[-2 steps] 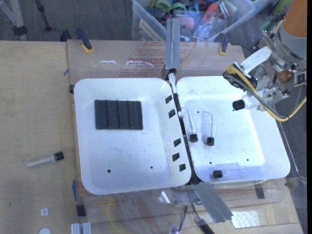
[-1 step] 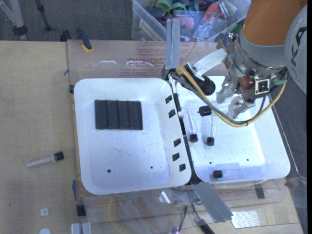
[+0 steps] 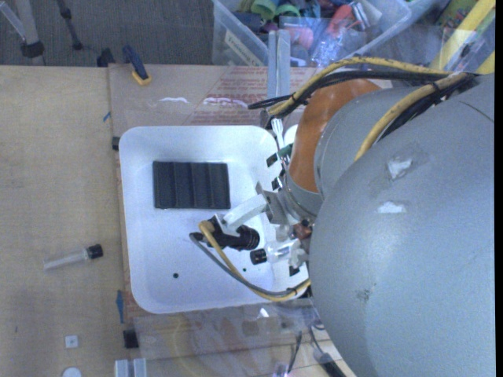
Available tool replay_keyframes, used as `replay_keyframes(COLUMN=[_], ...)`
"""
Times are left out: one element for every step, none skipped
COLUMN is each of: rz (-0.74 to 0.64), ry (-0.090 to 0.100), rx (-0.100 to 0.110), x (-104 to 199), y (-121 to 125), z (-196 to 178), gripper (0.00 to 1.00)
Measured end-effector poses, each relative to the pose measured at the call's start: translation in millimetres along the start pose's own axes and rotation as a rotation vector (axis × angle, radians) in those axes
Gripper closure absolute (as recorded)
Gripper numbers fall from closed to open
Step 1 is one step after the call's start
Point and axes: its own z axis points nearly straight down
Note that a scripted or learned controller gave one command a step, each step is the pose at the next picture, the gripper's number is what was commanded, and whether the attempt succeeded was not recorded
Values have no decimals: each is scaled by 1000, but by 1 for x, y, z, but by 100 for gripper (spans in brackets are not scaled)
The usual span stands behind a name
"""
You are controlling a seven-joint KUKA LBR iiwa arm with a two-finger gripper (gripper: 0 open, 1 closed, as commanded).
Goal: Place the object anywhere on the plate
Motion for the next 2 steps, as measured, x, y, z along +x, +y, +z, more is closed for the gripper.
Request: replay_keyframes(rz=[-218,-53], ry=[5,3], rx=[-2,-2], x=[55,24], y=[-30,-87], z=[-199,-97], gripper=[100,100])
